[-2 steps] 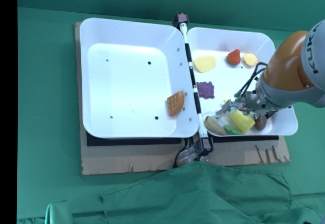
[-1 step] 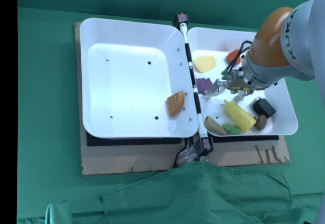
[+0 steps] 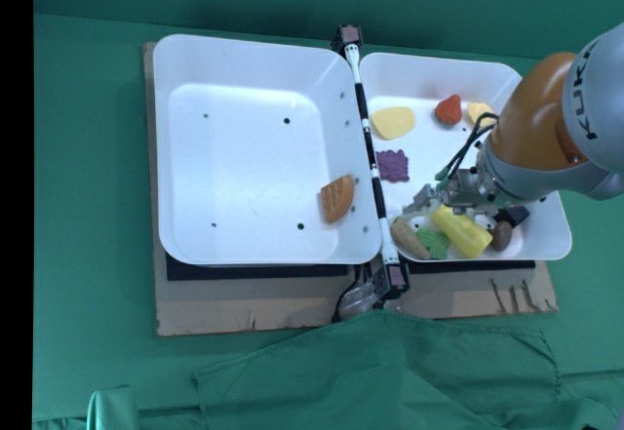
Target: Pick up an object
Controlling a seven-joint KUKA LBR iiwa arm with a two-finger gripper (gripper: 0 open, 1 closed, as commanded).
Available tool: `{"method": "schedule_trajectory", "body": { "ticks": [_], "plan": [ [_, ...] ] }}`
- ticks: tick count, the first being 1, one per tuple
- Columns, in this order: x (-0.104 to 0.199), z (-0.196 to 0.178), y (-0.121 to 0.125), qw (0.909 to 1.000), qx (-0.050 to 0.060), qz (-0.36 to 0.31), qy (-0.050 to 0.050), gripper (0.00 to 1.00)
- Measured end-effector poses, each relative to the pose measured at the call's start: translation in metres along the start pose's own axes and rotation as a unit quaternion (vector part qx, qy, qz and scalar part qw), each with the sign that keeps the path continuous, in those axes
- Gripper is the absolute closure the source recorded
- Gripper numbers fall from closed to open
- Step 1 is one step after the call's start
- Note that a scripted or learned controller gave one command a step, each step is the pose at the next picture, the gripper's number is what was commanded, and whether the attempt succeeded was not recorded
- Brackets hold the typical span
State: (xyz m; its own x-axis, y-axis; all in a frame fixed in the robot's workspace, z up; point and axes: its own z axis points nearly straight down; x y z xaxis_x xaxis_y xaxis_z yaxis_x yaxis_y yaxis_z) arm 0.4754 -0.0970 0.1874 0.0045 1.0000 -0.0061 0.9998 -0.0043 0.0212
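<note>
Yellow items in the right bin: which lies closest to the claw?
The yellow block at the bin's near edge, just below the claw; the flat yellow piece lies farther up, beside the divider.

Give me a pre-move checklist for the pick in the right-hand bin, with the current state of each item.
1. Tool is over the cluttered near corner of the right bin: ok.
2. A target lies beside the tool, the yellow block: ok.
3. Something between the tool's fingers: cannot tell, the wrist hides them.
4. Target stands free of its neighbours: not ok; the yellow block touches the green piece, with the tan potato-like piece next to that.
5. Other items lie apart from the tool: ok; the purple piece, yellow flat piece and red piece lie farther back.
6. Orange waffle-like piece rests in the left bin: ok.
</note>
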Motion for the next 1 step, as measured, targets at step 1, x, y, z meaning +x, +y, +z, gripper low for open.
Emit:
{"method": "schedule_trajectory", "body": {
  "ticks": [1],
  "plan": [
    [0.0115,-0.0975,-0.0049,1.0000,0.004,-0.002,0.002,0.00]
  ]
}}
